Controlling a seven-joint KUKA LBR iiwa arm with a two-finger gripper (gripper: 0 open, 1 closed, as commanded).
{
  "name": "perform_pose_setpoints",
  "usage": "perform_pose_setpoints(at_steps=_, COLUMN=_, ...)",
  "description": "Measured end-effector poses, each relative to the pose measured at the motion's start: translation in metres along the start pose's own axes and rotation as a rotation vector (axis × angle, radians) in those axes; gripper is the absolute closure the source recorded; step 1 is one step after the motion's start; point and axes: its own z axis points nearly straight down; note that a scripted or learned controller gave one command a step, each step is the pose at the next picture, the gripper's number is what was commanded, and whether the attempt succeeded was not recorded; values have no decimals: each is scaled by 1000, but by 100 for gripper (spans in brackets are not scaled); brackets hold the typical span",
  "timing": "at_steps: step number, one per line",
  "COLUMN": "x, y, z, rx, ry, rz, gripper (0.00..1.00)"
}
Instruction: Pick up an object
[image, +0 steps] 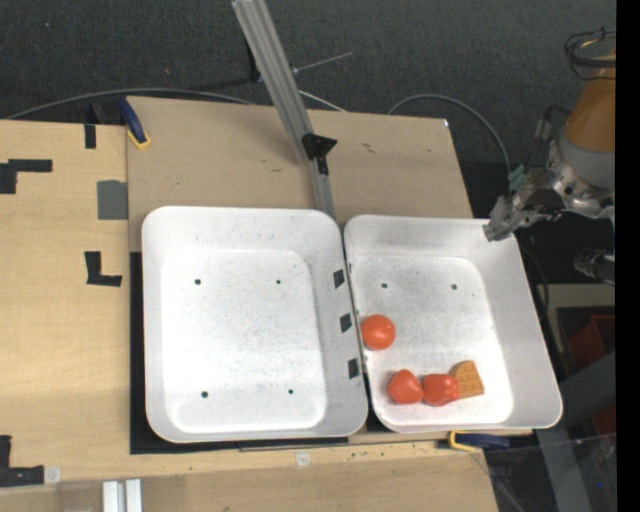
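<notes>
the tool (497, 228) hovers over the right bin's (520, 300) far right corner, holding nothing; how far open it is cannot be told. three red pieces and an orange cracker (467, 379) lie toward the bin's near edge, well apart from it.

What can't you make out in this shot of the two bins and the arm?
- Gripper: small and blurred at the right bin's far corner; open or shut is unclear.
- Arm: cut off by the right edge.
- Two red pieces and tan block: touching, too small to identify.
</notes>
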Motion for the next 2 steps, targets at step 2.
perform_pose_setpoints(at_steps=2, x=110, y=6, z=-6, rx=6, ry=4, rz=-6, gripper=100)
